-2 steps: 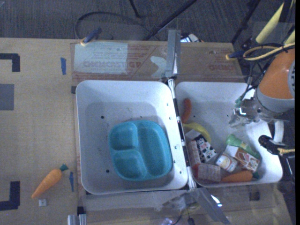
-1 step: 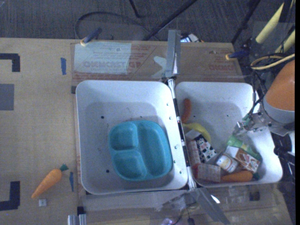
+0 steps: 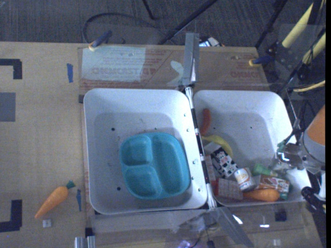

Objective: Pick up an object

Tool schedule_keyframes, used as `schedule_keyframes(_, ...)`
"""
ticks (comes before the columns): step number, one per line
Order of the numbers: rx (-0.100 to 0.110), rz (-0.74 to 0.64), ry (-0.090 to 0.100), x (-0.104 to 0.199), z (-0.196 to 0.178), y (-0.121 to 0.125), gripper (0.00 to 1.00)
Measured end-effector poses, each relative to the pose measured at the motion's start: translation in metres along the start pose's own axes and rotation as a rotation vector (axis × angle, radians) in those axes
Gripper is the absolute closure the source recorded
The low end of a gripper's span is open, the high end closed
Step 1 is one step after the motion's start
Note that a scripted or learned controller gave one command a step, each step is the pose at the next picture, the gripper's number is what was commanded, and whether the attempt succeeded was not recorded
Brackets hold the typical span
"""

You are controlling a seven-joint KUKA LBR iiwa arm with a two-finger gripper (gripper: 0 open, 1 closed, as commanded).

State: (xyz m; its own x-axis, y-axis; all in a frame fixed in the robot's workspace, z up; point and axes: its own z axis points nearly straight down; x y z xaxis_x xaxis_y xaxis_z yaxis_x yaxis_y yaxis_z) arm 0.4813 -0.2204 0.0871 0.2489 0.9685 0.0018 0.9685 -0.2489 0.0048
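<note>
Small orange plastic carrot (image 3: 262, 194), long axis roughly left to right, near the front wall of the right shallow white bin (image 3: 243, 103), amid a cluster of small toys. Just left of and slightly below the end effector (image 3: 290, 156), at the bin's right rim. Finger opening: cannot tell. Grey arm with orange band (image 3: 316, 133) entering from the right, above the tabletop (image 3: 41, 138).

A robotics lab — bench (image 3: 41, 138), white bins (image 3: 98, 112), tripod legs (image 3: 196, 14).
</note>
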Motion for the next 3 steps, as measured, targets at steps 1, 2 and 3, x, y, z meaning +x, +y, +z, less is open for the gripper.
schedule_keyframes(1, 0.006, 0.419, -0.003, 0.069, -0.003, -0.005, 1.00)
schedule_keyframes(2, 0.008, 0.508, -0.005, 0.120, -0.151, 0.052, 1.00)
schedule_keyframes(3, 0.011, 0.740, -0.006, 0.100, -0.082, 0.040, 1.00)
